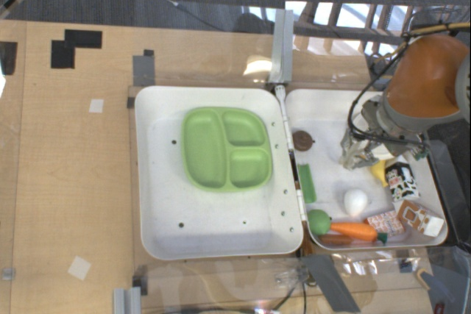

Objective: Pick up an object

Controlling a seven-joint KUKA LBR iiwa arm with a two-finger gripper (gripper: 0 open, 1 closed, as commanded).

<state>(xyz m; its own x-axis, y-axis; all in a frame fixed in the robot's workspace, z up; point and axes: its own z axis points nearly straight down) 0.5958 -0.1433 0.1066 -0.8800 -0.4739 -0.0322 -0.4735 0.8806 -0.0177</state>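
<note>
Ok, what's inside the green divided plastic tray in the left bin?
Nothing is visible in the green divided tray: all three compartments look bare. Whatever lies beneath it on the left white bin floor is covered.

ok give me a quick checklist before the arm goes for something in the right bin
1. Tool above the right bin: ok.
2. Tool free of any load: cannot tell; its tip is blurred.
3. Target apart from neighbours: ok for the white egg and the brown item.
4. Carrot free to lift: not ok; it lies against the bin's near wall beside a green ball.
5. Green tray out of the way in the left bin: ok.
</note>
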